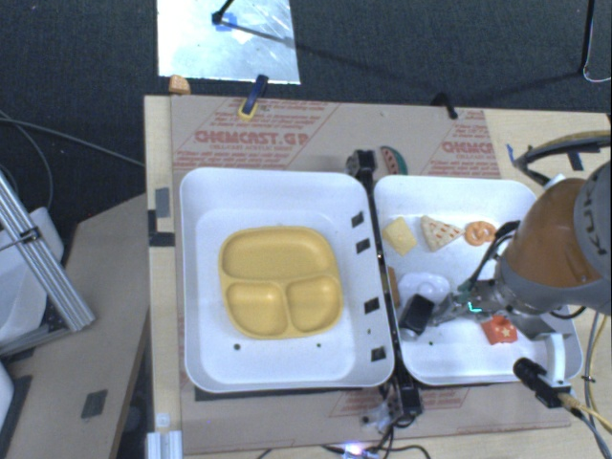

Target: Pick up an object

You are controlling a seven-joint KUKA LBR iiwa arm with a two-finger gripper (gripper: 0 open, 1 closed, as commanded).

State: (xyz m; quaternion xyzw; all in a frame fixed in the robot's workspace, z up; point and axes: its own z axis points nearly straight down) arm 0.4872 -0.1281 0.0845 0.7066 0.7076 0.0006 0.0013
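Note:
The right bin [459,363] holds a pale yellow cheese wedge [401,235], a tan sandwich-like triangle [441,231], an orange pretzel-shaped piece [480,231], a white rounded object [425,285], a black object [417,314] and a small red piece [499,330]. My gripper [457,306] reaches in low from the right, between the black object and the red piece, just below the white object. The grey arm with its orange band [559,237] covers the bin's right side.
The left bin [201,352] carries a yellow divided tray [281,280]. A black divider with clips [378,275] runs between the bins. Behind the bins on the cardboard lie a yellow-and-blue tool [252,98] and a shiny sheet [228,25].

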